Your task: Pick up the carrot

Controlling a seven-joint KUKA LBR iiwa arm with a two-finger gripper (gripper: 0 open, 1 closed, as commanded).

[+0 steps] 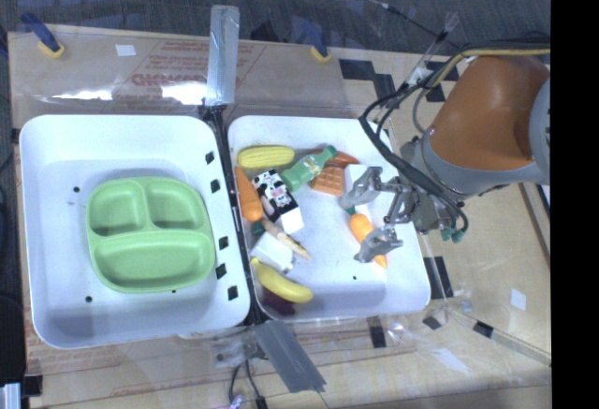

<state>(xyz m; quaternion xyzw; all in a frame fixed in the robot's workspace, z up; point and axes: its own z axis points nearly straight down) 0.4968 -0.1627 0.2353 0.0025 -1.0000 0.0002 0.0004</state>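
End effector (372, 218) sits in the right bin (412, 281) w/ fingers spread open astride a small orange piece (361, 227), gripping nothing yet, while the carrot (248, 197) lies by the bin's left wall, well apart.

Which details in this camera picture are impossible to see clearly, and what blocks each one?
- Orange piece between the gripper fingers: partly covered by them; contact unclear.
- Carrot by the right bin's left wall: its lower end lies under the black-and-white toy.
- Dark item under the banana: mostly covered, too small to identify.
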